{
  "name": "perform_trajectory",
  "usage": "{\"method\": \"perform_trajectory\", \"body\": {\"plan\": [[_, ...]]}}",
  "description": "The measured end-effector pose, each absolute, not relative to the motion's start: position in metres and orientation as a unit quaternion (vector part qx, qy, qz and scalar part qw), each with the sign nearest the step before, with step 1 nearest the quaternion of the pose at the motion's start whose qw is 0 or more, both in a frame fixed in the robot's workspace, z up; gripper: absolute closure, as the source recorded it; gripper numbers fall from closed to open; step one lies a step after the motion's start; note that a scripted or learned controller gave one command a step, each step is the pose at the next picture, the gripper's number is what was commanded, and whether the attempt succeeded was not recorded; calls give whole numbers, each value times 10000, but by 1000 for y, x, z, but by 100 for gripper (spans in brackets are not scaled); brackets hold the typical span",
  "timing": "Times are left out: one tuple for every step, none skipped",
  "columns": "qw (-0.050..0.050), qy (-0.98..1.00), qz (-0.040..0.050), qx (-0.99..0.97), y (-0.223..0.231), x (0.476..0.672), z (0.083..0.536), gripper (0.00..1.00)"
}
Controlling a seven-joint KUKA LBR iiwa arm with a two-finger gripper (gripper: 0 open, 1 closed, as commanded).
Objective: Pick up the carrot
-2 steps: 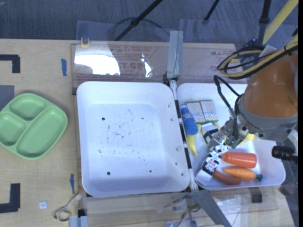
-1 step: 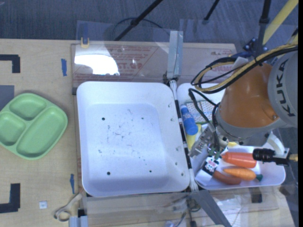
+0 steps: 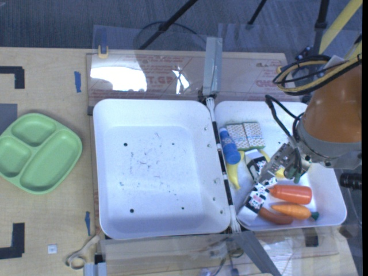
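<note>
The carrot is orange with a green stem end at its right. It lies flat near the front edge of the right bin. Just behind it lies a fatter orange-red piece, and a brown sausage-like piece touches its left front. My gripper hangs over the middle of the right bin, behind and slightly left of the carrot and apart from it. Nothing shows held in it. The orange band of the arm hides the bin's back right corner.
The right bin also holds a blue bottle, a yellow banana, a patterned box and a black-and-white piece. The left bin sits beside it. A green divided plate rests on the bench at far left.
</note>
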State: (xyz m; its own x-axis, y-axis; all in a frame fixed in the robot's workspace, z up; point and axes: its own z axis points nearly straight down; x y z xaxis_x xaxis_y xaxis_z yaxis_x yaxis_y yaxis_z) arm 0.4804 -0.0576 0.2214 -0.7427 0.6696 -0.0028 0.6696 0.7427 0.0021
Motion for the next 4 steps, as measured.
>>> {"method": "perform_trajectory", "body": {"plan": [[-7,7994,-2,6008,-13,479,184,100],[-8,8233,-3,5675,33,479,184,100],[12,8611,6,5085,-62,555,215,100],[28,8619,8,5070,-60,557,225,100]]}}
